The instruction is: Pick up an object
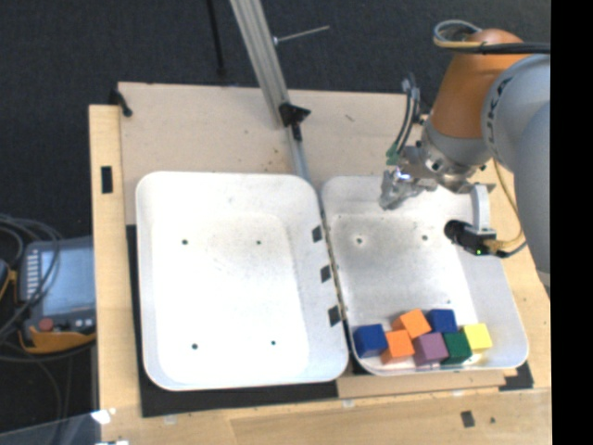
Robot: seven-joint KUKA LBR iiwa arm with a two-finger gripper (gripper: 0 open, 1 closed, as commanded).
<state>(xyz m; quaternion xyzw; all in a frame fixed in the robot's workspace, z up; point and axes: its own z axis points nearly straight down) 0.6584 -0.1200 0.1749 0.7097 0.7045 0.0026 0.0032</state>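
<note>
Several small coloured blocks lie huddled at the near edge of the right bin (pixel 482 276): a blue block (pixel 370 339), two orange blocks (pixel 413 323), a purple block (pixel 431 348), a green block (pixel 457 345), a yellow block (pixel 478 336) and another blue block (pixel 443 320). My gripper (pixel 398 193) hangs over the far end of the right bin, well away from the blocks. Nothing shows between its fingertips, and I cannot make out how they stand.
The left bin (pixel 232 276) sits beside the right one, joined by dark clips along the shared edge. A slanted aluminium strut (pixel 264 54) rises behind the bins. A teach pendant (pixel 56 290) with cables lies left of the bench.
</note>
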